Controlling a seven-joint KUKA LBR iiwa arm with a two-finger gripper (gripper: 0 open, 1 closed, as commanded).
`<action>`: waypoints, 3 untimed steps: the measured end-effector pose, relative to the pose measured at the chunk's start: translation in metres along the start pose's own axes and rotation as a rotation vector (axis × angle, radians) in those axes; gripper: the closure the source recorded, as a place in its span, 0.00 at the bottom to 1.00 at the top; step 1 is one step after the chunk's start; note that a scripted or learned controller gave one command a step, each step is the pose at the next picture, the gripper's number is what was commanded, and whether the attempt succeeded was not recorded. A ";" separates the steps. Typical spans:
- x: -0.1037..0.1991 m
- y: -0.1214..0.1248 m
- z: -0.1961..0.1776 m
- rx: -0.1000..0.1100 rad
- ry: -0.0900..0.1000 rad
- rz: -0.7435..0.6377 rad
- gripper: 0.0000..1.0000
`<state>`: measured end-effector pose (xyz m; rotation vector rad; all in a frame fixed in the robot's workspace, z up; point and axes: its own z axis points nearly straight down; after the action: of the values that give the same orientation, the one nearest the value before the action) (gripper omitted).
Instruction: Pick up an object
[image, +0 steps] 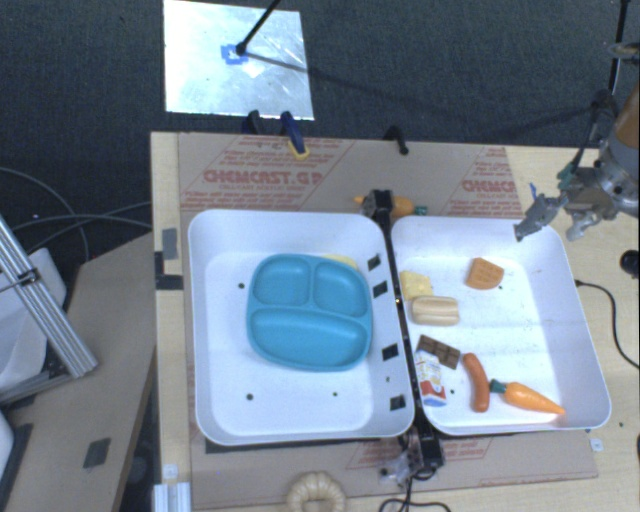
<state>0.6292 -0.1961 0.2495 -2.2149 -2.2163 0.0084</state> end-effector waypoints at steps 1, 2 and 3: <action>0.001 0.002 -0.008 -0.012 -0.003 -0.003 0.00; 0.004 0.002 0.055 -0.007 -0.001 -0.002 0.00; 0.010 0.011 0.109 -0.008 -0.002 -0.006 0.00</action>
<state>0.6395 -0.1863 0.1406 -2.2135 -2.2274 0.0011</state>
